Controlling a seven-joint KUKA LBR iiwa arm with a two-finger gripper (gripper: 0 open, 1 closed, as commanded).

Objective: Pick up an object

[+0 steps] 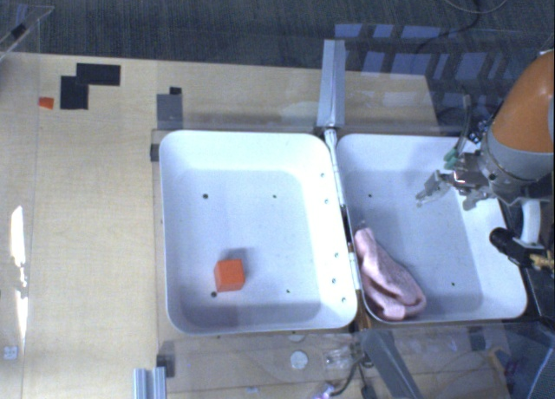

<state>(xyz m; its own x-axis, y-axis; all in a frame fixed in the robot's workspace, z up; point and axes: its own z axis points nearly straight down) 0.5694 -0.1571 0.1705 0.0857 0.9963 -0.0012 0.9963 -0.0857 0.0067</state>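
Pink cloth (388,277) in right bin (486,302), hand (451,187) above, seemingly apart, orange block (230,275) left.

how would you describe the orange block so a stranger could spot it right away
Look at the left bin of the two white bins on the bench. Near its front left corner lies the orange block, small and cube-like, alone on the white floor. The pink cloth in the right bin is soft and pale, not boxy.

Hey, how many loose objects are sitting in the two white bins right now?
2. An orange block lies in the left bin, toward its near left corner. A pink cloth lies in the right bin, against its near left wall. Nothing appears hidden.
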